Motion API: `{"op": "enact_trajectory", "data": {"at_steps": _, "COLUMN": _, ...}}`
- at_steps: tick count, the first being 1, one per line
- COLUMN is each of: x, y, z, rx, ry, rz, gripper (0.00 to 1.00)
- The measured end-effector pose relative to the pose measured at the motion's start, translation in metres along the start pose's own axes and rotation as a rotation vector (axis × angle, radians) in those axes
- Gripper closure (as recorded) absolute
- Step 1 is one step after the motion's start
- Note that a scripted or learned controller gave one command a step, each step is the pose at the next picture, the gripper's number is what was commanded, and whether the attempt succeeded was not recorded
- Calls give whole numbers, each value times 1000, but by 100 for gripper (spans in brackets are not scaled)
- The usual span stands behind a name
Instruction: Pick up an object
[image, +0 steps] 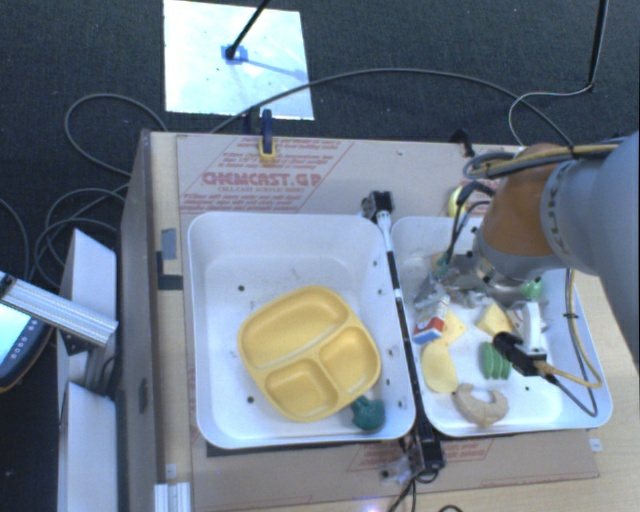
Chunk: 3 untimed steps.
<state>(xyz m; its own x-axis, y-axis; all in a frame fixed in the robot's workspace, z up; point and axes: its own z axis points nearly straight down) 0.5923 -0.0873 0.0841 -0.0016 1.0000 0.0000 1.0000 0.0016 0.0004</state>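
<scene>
Bench (260, 165): brown printed board bearing two shallow white bins side by side, cables trailing round it. Arm (560, 215): grey with orange band, reaching in from the right, its wrist low over the far half of the right bin and hiding part of the contents. Left bin (225, 250): white, holding one yellow divided tray (308, 352) toward its near side, with a small teal object (367, 413) touching the tray's near right corner. Right bin (585, 385): white, crowded. Gripper (447, 288): dark, set down among the clutter on the bin's left side; whether it is spread or closed cannot be told, and nothing can be seen held in it. Contents near the gripper, any one of which could serve as the object to pick up: a red, white and blue packet (431, 322) just beside it; a pale yellow rounded piece (439, 368) nearer; a tan curved piece (481, 404) at the near edge; a green ridged piece (494, 360) to the right; a yellow wedge (492, 320) partly under the arm. Risk, as judged: items lie touching and overlapping, so a closing grasp may catch two at once, pinch only the packet's edge and let it slip on lifting, or nudge pieces aside; the divider wall close by leaves little room on that side
</scene>
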Motion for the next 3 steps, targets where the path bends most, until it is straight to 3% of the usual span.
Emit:
{"op": "enact_trajectory", "data": {"at_steps": 1, "x": -1, "y": 68, "z": -1, "rx": -3, "ry": -1, "rz": -2, "gripper": 0}}
{"op": "enact_trajectory", "data": {"at_steps": 2, "x": 0, "y": 68, "z": -12, "rx": -6, "ry": 0, "rz": -4, "gripper": 100}}
{"op": "enact_trajectory", "data": {"at_steps": 3, "x": 48, "y": 26, "z": -102, "rx": -4, "ry": 0, "rz": -3, "gripper": 100}}
